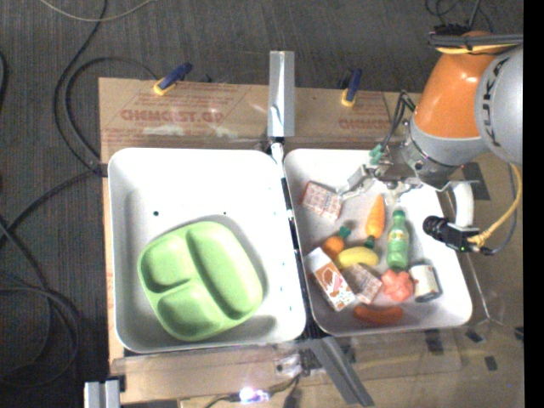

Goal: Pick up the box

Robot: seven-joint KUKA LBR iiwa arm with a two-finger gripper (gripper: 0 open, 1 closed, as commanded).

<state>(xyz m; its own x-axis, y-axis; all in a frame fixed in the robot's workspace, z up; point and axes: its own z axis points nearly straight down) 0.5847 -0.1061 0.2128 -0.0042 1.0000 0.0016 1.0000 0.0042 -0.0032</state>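
Camera view, slanted top-down over two white bins on a brown board. Left bin (123, 177) holds one green divided plate (201, 279), three compartments, sitting toward the near side. Right bin (450, 308) is cluttered with toy food. Gripper (380, 179) hangs over the far part of the right bin, arm coming in from the right, orange band above the wrist. Fingers appear spread apart, nothing seen between them.

Small box (320, 200), pink-and-white checked print, lies in the far-left part of the right bin, just left of the gripper, apart from it. A second box (335, 286), white with red picture, lies near-left in the same bin, next to a smaller tilted carton (366, 282).

Other items in the right bin: carrot (376, 217) below the gripper, green bottle (398, 240) just right of it, banana (358, 256) mid-bin, small orange piece (333, 246) left of the banana, pink-red lump (395, 284), silver can (426, 282) on its side at right, red sausage (378, 314) along the near wall.

Two clamps (172, 77) on the board's far edge. Cables on the dark floor.
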